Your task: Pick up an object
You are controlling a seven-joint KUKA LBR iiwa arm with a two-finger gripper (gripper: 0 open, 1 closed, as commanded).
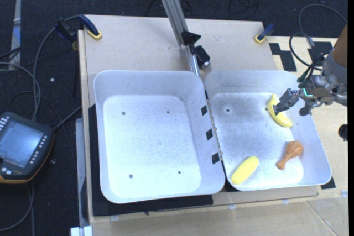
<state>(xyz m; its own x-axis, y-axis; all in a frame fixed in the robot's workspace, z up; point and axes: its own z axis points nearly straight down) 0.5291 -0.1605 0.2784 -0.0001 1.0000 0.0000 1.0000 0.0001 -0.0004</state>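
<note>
Three objects lie in the right bin (243,91). A yellow banana (280,117) rests near the bin's right wall. An orange drumstick-shaped toy (290,154) lies toward the front right. A yellow oblong piece (244,169) sits near the front rim. My gripper (297,104) reaches in from the right and hovers over the banana's upper end, with its fingers spread and open. The left finger (286,101) overlaps the banana's top, and the other finger stands to the banana's right. Nothing is held between them.
The left bin (110,85) sits beside the right one, with black clips along the shared rim (210,135). A slanted metal rail (174,5) crosses the back of the bench. Cables and a handheld pendant (22,143) lie off the bench at left.
</note>
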